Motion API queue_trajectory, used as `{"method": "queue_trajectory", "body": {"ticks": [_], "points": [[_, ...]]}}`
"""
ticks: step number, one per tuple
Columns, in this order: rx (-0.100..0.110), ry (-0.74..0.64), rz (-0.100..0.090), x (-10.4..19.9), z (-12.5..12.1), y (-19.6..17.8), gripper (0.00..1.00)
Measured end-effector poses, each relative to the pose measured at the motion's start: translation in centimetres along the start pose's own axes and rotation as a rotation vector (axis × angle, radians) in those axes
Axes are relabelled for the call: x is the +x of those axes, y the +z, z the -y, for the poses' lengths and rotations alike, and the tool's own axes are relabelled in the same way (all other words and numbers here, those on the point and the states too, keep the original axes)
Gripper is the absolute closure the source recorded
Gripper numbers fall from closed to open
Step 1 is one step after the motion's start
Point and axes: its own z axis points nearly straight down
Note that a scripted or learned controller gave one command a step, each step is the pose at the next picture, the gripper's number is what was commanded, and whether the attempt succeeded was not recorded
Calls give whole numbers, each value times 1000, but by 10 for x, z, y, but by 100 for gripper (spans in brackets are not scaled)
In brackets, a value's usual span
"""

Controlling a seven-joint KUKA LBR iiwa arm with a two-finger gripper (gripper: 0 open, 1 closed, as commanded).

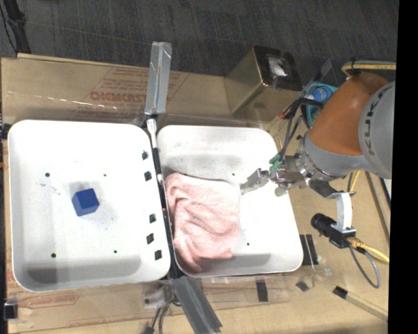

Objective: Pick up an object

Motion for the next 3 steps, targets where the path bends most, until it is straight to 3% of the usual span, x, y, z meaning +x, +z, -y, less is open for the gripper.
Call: {"method": "queue_trajectory", "body": {"ticks": [1,2,3], "points": [[0,0,0,0,0,0,0],[0,-74,-1,28,42,115,0],[-5,-83,1,81,52,124,0]]}}
